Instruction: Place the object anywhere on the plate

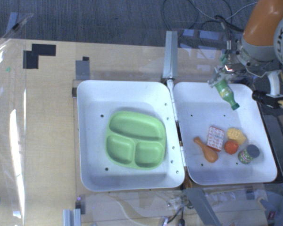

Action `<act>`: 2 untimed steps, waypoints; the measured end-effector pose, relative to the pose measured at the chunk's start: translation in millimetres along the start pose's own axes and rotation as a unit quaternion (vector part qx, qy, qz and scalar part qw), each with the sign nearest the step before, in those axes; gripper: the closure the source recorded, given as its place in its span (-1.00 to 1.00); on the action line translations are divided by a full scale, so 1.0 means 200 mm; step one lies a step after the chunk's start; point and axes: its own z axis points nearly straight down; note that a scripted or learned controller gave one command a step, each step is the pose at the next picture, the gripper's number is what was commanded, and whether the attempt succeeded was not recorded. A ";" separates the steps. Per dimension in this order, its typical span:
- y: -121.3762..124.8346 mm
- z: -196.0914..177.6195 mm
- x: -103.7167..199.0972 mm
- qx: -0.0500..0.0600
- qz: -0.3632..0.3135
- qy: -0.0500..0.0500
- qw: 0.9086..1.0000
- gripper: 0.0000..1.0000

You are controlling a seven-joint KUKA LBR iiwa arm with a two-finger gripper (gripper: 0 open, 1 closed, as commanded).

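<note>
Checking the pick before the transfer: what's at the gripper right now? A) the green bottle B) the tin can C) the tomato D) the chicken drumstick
A: the green bottle hangs tilted at the gripper over the right bin's far side, while the drumstick, can and tomato lie on the bin floor.

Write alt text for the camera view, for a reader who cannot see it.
A grey and orange robot arm's tool holds a green bottle tilted above the right bin, which contains a drumstick, corn, tomato, can and patterned box. A green divided plate sits in the left bin.
</note>
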 end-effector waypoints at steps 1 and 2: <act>-0.01 0.01 0.35 0.001 -0.123 0.001 0.992 1.00; -0.33 0.20 0.84 0.002 -0.207 0.002 0.978 1.00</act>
